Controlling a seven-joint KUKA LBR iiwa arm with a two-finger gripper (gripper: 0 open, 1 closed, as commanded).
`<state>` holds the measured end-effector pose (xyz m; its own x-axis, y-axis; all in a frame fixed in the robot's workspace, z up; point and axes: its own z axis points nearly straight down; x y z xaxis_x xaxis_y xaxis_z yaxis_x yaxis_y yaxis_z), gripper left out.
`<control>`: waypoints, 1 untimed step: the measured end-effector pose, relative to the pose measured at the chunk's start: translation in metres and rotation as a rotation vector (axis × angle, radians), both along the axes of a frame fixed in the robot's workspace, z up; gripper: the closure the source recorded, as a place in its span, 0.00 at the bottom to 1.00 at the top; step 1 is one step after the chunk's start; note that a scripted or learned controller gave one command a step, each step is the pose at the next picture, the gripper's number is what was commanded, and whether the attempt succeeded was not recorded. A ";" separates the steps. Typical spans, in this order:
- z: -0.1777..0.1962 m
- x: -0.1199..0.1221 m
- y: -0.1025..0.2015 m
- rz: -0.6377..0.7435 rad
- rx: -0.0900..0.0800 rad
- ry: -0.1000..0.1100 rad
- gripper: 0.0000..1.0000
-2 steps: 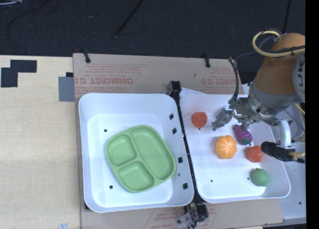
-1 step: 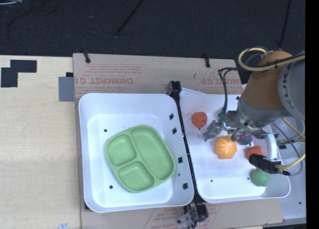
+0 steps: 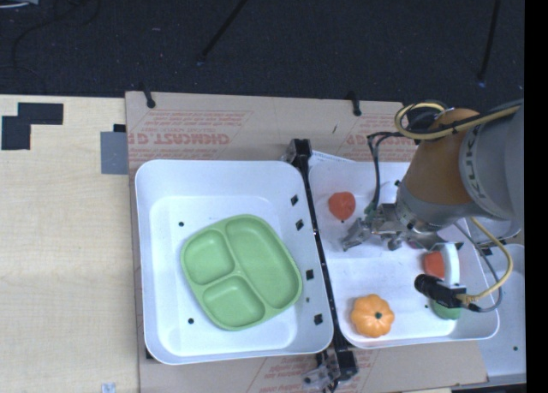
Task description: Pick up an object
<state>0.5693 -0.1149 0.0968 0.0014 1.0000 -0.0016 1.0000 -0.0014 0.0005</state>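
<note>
Pumpkin (image 3: 372, 315), one, orange, lies near the right bin's (image 3: 402, 290) front edge. One red tomato (image 3: 342, 205) lies farther back, and another red piece (image 3: 433, 264) is beside the arm. The gripper (image 3: 355, 235) hangs between tomato and pumpkin; whether the claw is apart or together cannot be told. One green three-part plate (image 3: 240, 273) lies in the left bin (image 3: 163, 211). Both bins rest on cardboard (image 3: 223, 130) on a pale bench (image 3: 60, 254), with dark floor (image 3: 257, 23) beyond.

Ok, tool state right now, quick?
Tool: open or closed cannot be told; it sits low in the right bin, beside the red object.

dark floor (image 3: 257, 23) with cables (image 3: 233, 14) behind a pale wooden bench (image 3: 60, 246) bearing cardboard (image 3: 214, 122).
</note>
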 end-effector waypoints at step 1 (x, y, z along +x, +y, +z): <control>0.011 -0.002 0.000 -0.005 0.003 0.006 1.00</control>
<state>0.5677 -0.1152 0.1074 0.0067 1.0000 0.0014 1.0000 -0.0067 -0.0054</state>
